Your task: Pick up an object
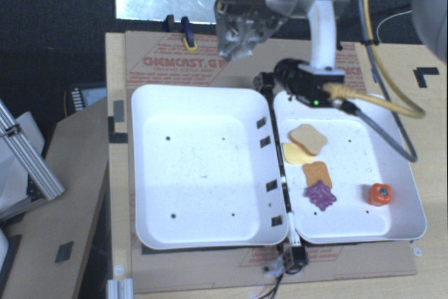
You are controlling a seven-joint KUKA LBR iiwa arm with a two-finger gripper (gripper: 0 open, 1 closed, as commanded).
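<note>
**Gripper high above the bins, nothing picked yet**

The left bin (pixel 196 171) holds nothing to pick. The gripper (pixel 238 45) hangs above the bins' far edge; whether it is open or closed cannot be told. In the right bin (pixel 399 220) lie bread slice (pixel 309 138), yellow piece (pixel 297 154), cracker (pixel 318 172), purple piece (pixel 320 195) and orange toy (pixel 379 194). Risk: the four touching items sit flat, so a grasp may slip or catch two.

dark floor (pixel 42 24), cardboard-topped bench (pixel 119 248)

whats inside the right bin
The right bin holds a tan bread slice overlapping a yellow piece, an orange cracker, a purple cluster and an orange-red toy. The yellow piece is partly covered.
</note>
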